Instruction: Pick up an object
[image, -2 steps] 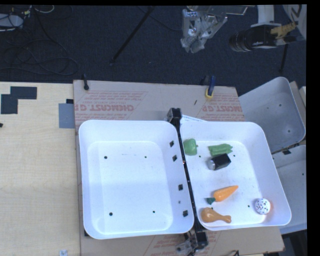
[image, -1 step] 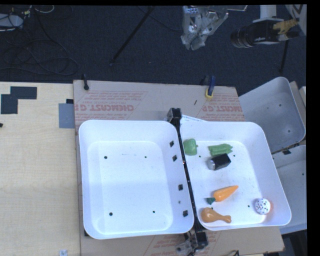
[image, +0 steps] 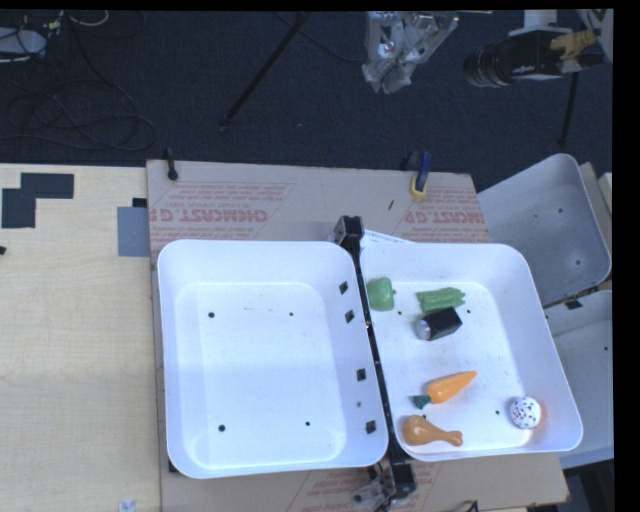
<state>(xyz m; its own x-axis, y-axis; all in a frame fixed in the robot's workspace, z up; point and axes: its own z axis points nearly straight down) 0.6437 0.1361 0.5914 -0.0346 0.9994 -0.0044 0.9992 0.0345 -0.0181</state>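
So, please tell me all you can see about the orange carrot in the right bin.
The carrot looks like a smooth plastic toy: an orange tapered body with a small dark green stub at its wider lower-left end. It lies flat on the floor of the right bin, pointing to the upper right. Nothing touches it; an orange-tan gourd-like toy lies just below, apart.

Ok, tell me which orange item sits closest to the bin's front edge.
The orange drumstick-shaped toy, at the right bin's front rim; the orange carrot lies farther back.

Lying apart in the right bin (image: 540, 300): green lump (image: 380, 293), green pepper (image: 440, 298), black cylinder (image: 438, 324), orange carrot (image: 450, 386), tan drumstick (image: 430, 432), speckled white ball (image: 524, 412).
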